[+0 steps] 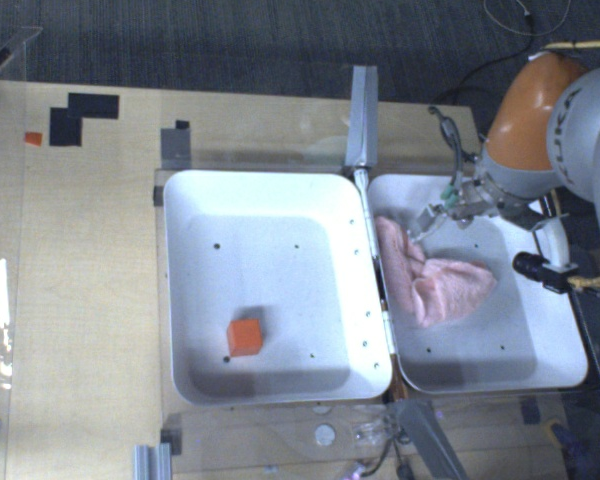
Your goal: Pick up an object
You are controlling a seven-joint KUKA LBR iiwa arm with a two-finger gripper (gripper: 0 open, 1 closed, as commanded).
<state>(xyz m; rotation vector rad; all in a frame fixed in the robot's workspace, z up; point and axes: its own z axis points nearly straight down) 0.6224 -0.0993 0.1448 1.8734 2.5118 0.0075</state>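
A crumpled pink cloth [440, 286] lies in the right bin [540, 363], bunched against its left wall and spreading toward the middle. A small orange cube [245, 336] sits in the left bin [280, 208], near its front left. My gripper [423, 225] hangs over the back of the right bin, just above and right of the cloth's upper end. It points down and to the left from the orange-banded wrist [525, 118]. Nothing is visibly held in it.
A metal divider post [361, 118] stands at the back between the two bins. A black cable fitting [540, 268] sticks in over the right bin's right rim. Black markers [80, 116] lie on the bench at the far left.
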